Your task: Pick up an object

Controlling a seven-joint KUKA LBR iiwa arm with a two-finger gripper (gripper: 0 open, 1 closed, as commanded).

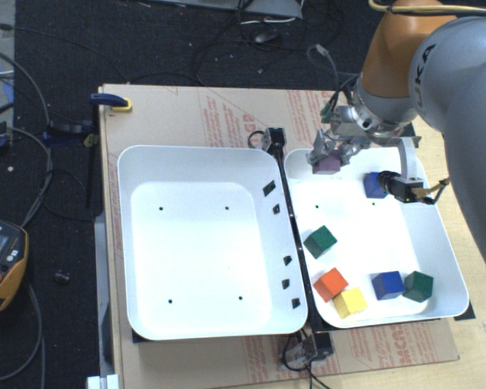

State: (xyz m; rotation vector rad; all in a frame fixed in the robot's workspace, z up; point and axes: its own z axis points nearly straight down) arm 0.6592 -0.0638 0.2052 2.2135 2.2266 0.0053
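A purple block [328,164] is seen pinched between the fingers of the gripper [330,157], over the right bin [437,233]. The lifting step appears under way; next, a steady rise is called for.

Even, bright overhead light makes the two shallow white plastic bins [198,156] glare slightly. Shadows are soft and short. The dark floor [57,39] looks grainy, with mild softness overall.

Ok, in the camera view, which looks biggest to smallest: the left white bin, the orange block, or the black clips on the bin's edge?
1. Left white bin, far the largest.
2. Orange block.
3. Black clips, each tiny; they look alike in size, so I won't rank them among themselves.
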